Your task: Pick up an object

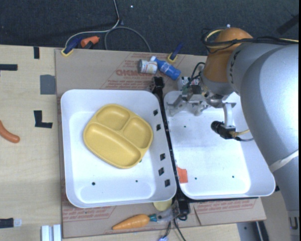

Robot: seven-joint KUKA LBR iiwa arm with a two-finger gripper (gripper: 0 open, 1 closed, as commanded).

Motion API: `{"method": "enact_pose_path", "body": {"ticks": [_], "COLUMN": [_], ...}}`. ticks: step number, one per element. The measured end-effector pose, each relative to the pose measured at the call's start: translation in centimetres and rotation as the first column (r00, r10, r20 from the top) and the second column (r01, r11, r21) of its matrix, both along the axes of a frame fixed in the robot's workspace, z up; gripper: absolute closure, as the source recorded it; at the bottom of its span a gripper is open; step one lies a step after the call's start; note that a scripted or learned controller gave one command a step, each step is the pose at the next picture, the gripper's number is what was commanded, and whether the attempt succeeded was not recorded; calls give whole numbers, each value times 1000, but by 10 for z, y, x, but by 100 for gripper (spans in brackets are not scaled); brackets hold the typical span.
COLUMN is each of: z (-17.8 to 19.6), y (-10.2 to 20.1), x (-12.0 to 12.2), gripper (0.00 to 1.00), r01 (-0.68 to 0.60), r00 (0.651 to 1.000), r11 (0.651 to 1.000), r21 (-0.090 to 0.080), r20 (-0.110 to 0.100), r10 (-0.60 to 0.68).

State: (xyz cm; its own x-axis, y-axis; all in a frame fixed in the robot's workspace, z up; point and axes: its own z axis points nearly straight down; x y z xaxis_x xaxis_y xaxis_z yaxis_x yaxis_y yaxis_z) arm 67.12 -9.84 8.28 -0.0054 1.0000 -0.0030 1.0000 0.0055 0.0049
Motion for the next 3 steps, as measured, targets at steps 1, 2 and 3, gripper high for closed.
{"method": "enact_pose_path", "body": {"ticks": [1, 2, 3], "z": [18, 5, 4], "y": [-129, -86, -18], "x": [-4, -89, -50], "gripper": [0, 0, 0], "r01": [14, 6, -2], "r00": [1000, 1000, 1000], "r11": [1000, 1000, 1000], "r21": [-3, -2, 1], "r20": [-3, 3, 1], "r10": [-14, -6, 2]}}
